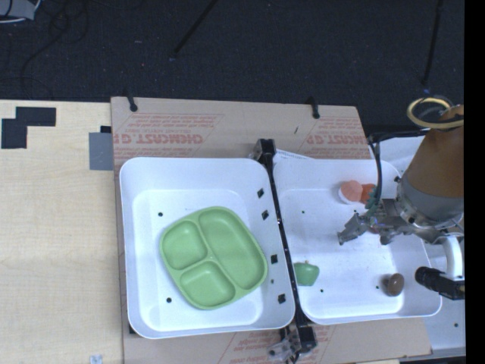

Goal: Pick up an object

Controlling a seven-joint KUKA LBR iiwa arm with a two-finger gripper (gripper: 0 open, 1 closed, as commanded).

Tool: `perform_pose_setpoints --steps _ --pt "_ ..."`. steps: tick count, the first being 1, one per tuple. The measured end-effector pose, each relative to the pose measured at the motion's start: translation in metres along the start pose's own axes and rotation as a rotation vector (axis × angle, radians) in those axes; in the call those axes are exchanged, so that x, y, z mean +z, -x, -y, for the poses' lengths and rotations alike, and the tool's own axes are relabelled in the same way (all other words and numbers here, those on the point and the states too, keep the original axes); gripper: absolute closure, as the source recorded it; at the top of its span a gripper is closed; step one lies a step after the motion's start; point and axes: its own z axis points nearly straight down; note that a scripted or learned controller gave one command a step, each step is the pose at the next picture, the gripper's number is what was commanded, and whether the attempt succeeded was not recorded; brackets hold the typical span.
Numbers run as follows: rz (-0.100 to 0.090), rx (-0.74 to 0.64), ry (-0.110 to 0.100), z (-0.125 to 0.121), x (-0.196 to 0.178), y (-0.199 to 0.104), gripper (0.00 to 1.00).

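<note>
Gripper (356,230) hangs over the right bin (333,309); can't tell if it's open or shut, & nothing visibly gripped. Objs in that bin: pink/orange piece (352,191) just above it, green block (307,273) by the divider, brown ball (392,283) near front edge. Green divided plate (213,258) in left bin (144,196).
</note>
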Motion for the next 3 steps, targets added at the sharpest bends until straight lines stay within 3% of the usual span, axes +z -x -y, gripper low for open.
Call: perform_pose_setpoints --steps 1,3 --pt "0.002 -0.002 0.012 -0.003 -0.006 0.000 0.00" --pt "0.000 -0.002 0.005 -0.002 0.092 -0.006 0.00"
